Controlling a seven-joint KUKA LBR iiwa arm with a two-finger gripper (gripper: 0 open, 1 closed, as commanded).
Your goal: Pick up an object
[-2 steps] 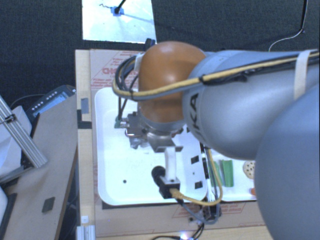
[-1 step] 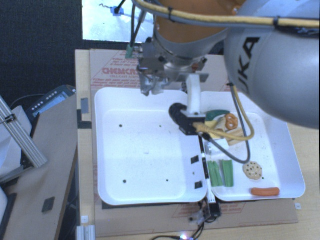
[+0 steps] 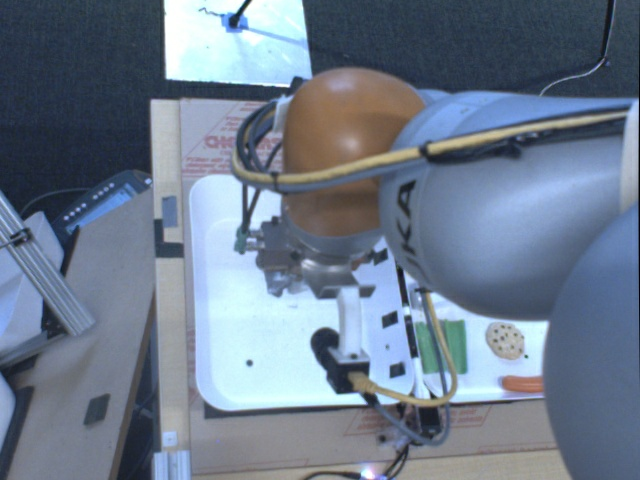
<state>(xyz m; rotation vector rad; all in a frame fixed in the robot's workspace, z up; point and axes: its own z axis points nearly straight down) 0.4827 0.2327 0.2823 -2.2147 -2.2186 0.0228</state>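
Observation:
The grey arm with its orange band reaches in from the right and covers much of both bins. Its gripper (image 3: 284, 276) hangs low over the middle of the left white bin (image 3: 222, 298), and the wrist hides its tips. In the right bin (image 3: 478, 373) lie a green block (image 3: 446, 344), a round speckled cookie (image 3: 505, 340) and an orange sausage-shaped piece (image 3: 522, 382), all to the right of the gripper and apart from it. Nothing shows between the gripper and the bin floor.
A tiny dark speck (image 3: 249, 362) sits on the left bin's floor near its front. A cardboard sheet (image 3: 205, 138) lies under the bins. A wooden side bench (image 3: 95, 308) with a metal rail (image 3: 40, 268) stands at the left.

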